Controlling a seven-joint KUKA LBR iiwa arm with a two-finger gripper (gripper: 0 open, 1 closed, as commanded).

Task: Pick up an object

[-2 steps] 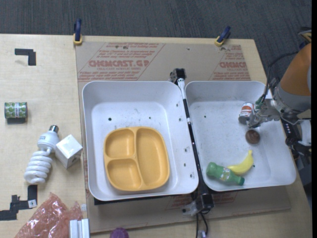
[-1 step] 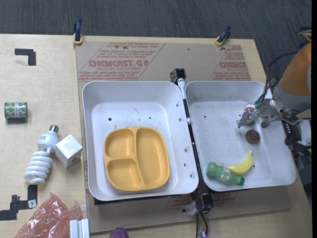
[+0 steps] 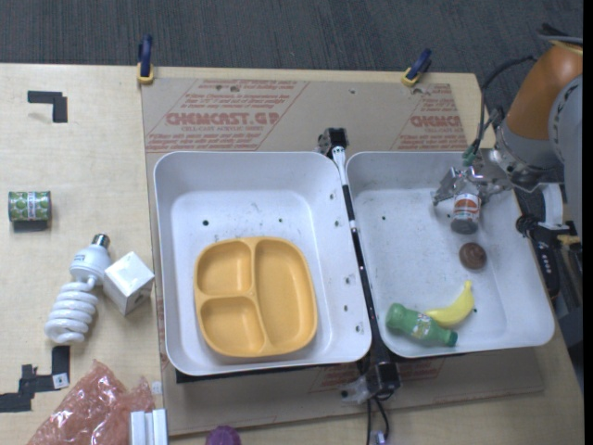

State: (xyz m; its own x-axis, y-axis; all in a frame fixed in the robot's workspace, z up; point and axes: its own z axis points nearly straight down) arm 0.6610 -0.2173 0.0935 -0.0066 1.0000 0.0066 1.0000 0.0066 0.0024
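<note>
Jaws of the gripper (image 3: 460, 191) sit low in the far part of the right bin (image 3: 408, 239), spread either side of a small white-and-orange bottle (image 3: 466, 209); whether they actually pinch it I cannot tell, the metal blurs there. That bottle seems the chosen target, standing apart from its neighbours. Just nearer lies a brown ball (image 3: 473, 255), then a banana (image 3: 453, 308) touching a green bottle (image 3: 420, 325) by the near wall. Left bin (image 3: 176, 248) carries a yellow divided tray (image 3: 255, 297).
</note>
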